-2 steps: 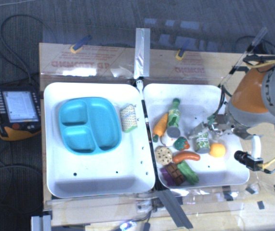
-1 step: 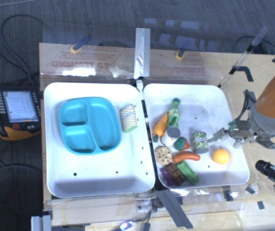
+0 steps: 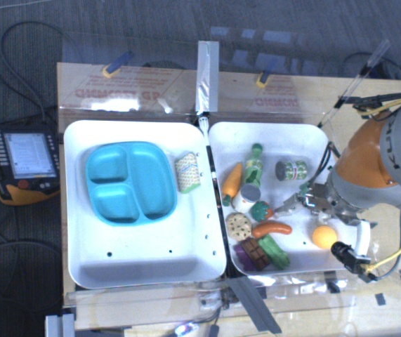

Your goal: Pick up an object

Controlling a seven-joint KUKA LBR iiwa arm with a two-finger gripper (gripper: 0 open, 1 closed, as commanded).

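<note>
The right bin (image 3: 312, 135) holds several small items. A carrot (image 3: 232, 179), a green bottle (image 3: 253, 163) and a small can (image 3: 291, 170) lie in its far half. Nearer the front are a speckled cookie (image 3: 239, 225), a red sausage (image 3: 272, 228), a green vegetable (image 3: 277, 252), a brown chocolate block (image 3: 251, 254) and an orange ball (image 3: 324, 237). My gripper (image 3: 303, 201) hangs low over the middle right of this bin, just right of a green round piece (image 3: 260, 210) and above the orange ball. I see nothing clearly held in it.
The left bin (image 3: 144, 265) carries a blue divided plate (image 3: 128, 181) and a tan textured piece (image 3: 187, 172) by its right wall. A teach pendant (image 3: 21, 161) lies on the floor at left. Cables trail at the arm's right.
</note>
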